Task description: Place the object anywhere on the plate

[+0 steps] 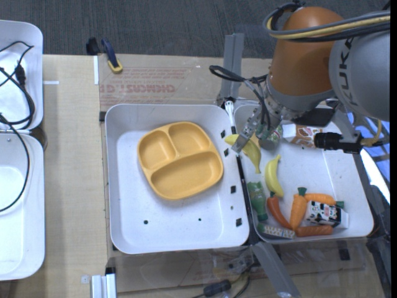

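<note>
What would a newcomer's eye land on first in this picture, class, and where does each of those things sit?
First, the yellow divided plate, lying alone in the left bin. Next, the big grey arm with its orange band reaching in from the right, its gripper low over a yellow banana at the right bin's near-left corner. Then the carrots and milk carton clustered at that bin's front.

The grey arm (366, 73) shows the letters "KU" near the right edge. Red print on the cardboard sheet (149, 82), beyond the left bin (124, 228), is mirrored and unreadable.

Grey arm (363, 54), orange band (304, 48)
</note>
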